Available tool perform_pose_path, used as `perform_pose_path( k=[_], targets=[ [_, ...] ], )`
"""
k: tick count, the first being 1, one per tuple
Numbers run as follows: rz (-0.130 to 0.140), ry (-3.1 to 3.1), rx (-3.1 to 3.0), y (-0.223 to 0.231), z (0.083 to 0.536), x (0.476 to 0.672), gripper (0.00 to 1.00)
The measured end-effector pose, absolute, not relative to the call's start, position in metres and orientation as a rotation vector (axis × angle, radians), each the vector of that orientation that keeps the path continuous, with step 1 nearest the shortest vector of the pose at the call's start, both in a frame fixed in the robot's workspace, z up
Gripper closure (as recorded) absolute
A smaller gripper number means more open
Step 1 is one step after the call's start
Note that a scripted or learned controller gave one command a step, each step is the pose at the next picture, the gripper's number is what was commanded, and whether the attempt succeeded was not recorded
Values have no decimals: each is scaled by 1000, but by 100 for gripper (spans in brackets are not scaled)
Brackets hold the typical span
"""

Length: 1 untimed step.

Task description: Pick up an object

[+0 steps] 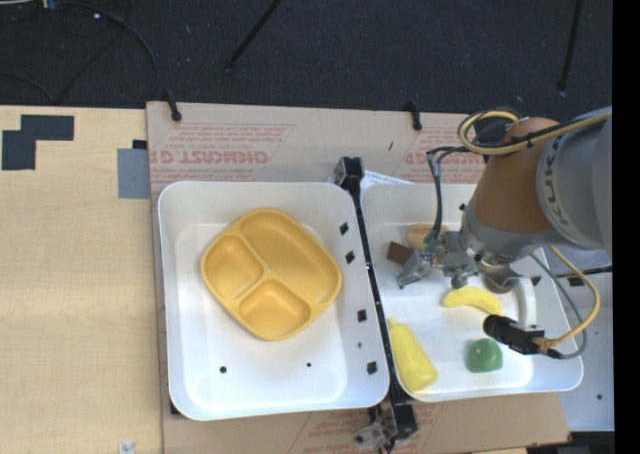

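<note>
— Objects lie in the right bin: banana, green ball, yellow bottle. Any writing?

— Cardboard reads "CHEMCRZT" (upside down). My gripper hovers there; grip state I cannot tell.

Grey arm reaching in, tool lowered
</note>
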<state>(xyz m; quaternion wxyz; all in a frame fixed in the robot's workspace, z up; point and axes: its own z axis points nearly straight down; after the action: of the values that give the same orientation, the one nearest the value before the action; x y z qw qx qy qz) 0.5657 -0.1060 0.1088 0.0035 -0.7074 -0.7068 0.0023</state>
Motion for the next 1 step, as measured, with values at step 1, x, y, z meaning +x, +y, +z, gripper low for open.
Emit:
perform_pose_path(
  k=[1],
  targets=[
    [6,-2213,-2222,-107,121,566,100]
  ],
)
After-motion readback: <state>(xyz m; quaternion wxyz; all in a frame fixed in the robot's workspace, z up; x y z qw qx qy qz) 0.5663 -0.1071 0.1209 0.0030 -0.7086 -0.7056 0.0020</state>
